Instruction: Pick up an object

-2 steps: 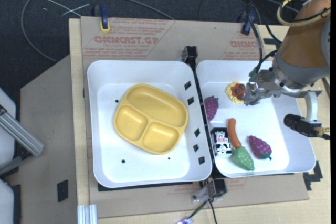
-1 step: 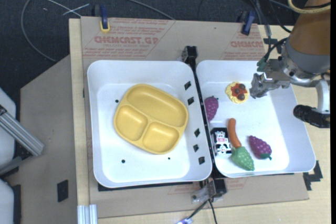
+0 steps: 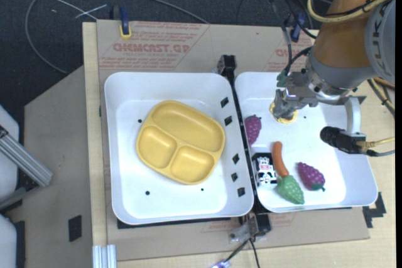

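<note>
The end effector (image 3: 286, 111) hangs low over the upper part of the right bin (image 3: 358, 198), directly above a small yellow disc (image 3: 282, 117) that peeks out under its tip. Whether it is spread or pressed together I cannot tell — the wrist hides the tip, and nothing shows as held.

The disc is the likeliest target, being right beneath the tool. It looks like a flat, hard plastic toy: light and stiff, probably a little slick, with little height above the bin floor. A pinch across its edges, low down, seems the only hold; a shallow bite could let it skid or pop out sideways.

Other candidates lie in the same bin. A purple grape bunch (image 3: 252, 128) rests against the left wall by the divider. Nearer the front edge sit an orange carrot (image 3: 279, 160) touching a green leafy piece (image 3: 290, 189), a second grape bunch (image 3: 310, 176) just beside them, and a small black-and-white block (image 3: 264, 171) at the divider. All look like light, rigid toys — the carrot would take a grip across its narrow middle, the bumpy grapes offering better purchase.

The left bin (image 3: 119, 135) holds a yellow divided plate (image 3: 180, 142), too broad to pinch except at its rim.
</note>
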Tool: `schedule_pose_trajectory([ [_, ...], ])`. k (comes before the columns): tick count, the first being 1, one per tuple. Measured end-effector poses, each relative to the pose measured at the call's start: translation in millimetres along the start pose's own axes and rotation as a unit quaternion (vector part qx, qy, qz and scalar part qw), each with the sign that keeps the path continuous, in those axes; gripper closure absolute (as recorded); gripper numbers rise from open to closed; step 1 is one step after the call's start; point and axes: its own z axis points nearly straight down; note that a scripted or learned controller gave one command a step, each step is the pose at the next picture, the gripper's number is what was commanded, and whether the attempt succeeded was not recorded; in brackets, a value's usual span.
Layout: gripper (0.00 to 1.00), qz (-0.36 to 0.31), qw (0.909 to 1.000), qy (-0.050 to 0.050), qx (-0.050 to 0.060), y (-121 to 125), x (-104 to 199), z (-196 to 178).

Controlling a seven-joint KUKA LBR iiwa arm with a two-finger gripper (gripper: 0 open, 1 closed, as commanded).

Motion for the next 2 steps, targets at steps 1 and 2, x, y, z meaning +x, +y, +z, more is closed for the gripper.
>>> schedule_pose_trajectory([
  [1,1.0,-0.001,1.0,0.001,-0.001,-3.1,60.2,-4.9],
  [2,1.0,-0.001,1.0,0.001,-0.001,-4.7,112.8,-7.4],
])
